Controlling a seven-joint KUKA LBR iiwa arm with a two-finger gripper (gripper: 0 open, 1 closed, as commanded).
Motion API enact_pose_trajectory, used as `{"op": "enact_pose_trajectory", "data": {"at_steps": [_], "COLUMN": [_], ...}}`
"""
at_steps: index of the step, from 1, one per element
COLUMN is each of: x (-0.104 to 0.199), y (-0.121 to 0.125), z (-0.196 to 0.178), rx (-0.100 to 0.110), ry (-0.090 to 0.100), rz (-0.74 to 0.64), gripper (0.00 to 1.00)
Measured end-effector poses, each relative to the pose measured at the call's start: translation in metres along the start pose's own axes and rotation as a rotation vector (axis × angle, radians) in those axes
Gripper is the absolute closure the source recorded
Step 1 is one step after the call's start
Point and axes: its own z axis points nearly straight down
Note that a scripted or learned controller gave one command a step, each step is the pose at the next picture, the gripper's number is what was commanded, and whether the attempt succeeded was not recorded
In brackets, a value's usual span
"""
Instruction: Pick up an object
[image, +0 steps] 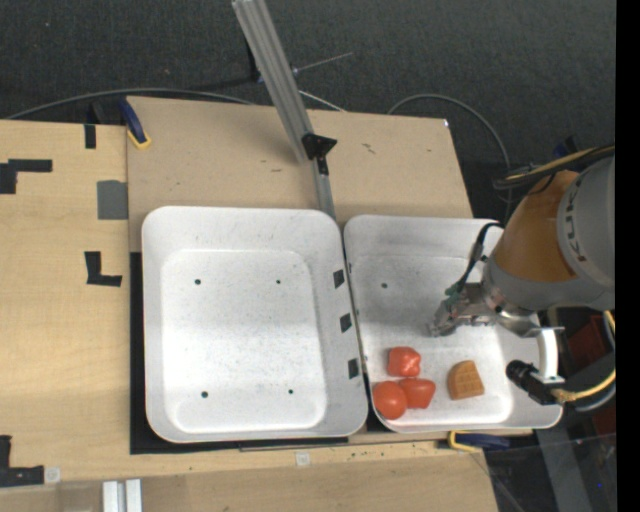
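Four small pieces lie near your two-finger gripper (447, 322), whose grasp state you cannot tell; it hangs over bare floor of the right white bin (400, 250). Nearest are the red rounded block (403, 361) and tan wedge-shaped block (465, 380); two more red lumps (402, 396) touch at the front wall; all look light, probably stiff and smooth, so pinch the lone tan one across its flat sides.

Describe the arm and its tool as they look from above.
The arm is a thick grey cylinder with a broad orange band above the wrist. Its tool is small, dark grey metal with a spot of green. A dark cable loops along the wrist.
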Motion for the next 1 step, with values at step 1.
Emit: {"op": "enact_pose_trajectory", "data": {"at_steps": [1], "x": [0.0003], "y": [-0.0002], "z": [-0.0418], "rx": [-0.002], "ry": [0.0], "rz": [0.001], "gripper": [1.0]}}
